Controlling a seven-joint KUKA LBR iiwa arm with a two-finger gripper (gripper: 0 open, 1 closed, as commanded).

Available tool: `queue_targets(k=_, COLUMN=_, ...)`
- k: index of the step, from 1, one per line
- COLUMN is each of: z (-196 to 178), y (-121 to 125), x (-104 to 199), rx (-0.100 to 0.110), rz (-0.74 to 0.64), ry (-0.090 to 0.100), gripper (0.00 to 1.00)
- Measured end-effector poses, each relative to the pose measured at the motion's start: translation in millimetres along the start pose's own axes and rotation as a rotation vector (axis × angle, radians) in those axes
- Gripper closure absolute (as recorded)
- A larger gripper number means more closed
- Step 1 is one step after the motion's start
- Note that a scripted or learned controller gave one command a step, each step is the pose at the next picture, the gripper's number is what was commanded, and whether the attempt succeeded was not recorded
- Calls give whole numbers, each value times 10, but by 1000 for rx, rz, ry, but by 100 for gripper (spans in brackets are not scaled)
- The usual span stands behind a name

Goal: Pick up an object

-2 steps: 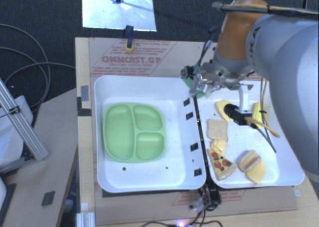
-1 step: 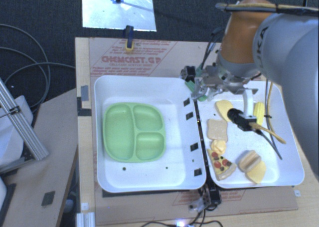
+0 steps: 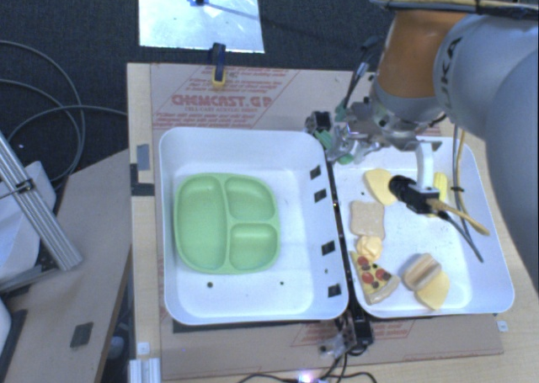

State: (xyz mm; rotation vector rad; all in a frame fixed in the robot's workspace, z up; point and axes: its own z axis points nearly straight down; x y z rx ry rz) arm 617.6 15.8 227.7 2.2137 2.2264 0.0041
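Observation:
The gripper [image 3: 341,144] hangs over the far left corner of the right bin [image 3: 497,289], by the wall shared with the left bin. Nothing shows held in it. Toy foods lie in the right bin: a yellow piece [image 3: 378,185] just right of the gripper, a tan bread slice [image 3: 367,218], a small yellow piece [image 3: 369,247], a pizza slice [image 3: 376,277], a bun [image 3: 421,270] and a cheese wedge [image 3: 434,292]. Another yellow piece [image 3: 440,187] lies partly behind the robot's hardware.
A green divided plate [image 3: 226,222] lies in the left bin [image 3: 253,141]. The grey arm with its orange band [image 3: 417,36] covers the right bin's far right part. A blue and yellow clamp [image 3: 218,66] sits on the cardboard behind the bins.

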Motion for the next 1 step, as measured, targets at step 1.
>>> queue_targets(k=1, z=401, y=116, x=152, rx=3, rz=0, ry=0, gripper=100)
